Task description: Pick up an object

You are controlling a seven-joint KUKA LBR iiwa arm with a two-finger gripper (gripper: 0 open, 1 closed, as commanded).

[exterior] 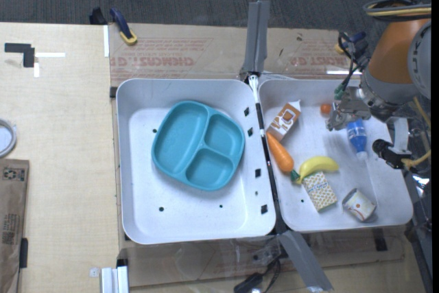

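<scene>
The right bin (pixel 384 216) holds a small milk carton (pixel 284 120), a carrot (pixel 280 151), a banana (pixel 318 165), a patterned snack box (pixel 319 191), a paper cup on its side (pixel 359 204), a blue bottle (pixel 357 136) and a small orange piece (pixel 326 108). My gripper (pixel 339 116) hangs low over the bin's upper right part. It sits just left of the bottle's top and right of the orange piece. The arm's wrist hides much of it from above.
The left bin (pixel 137 216) carries a teal divided plate (pixel 199 145). A grey divider post (pixel 257 38) stands between the bins at the back. Cables and arm hardware (pixel 398 147) crowd the right bin's right edge.
</scene>
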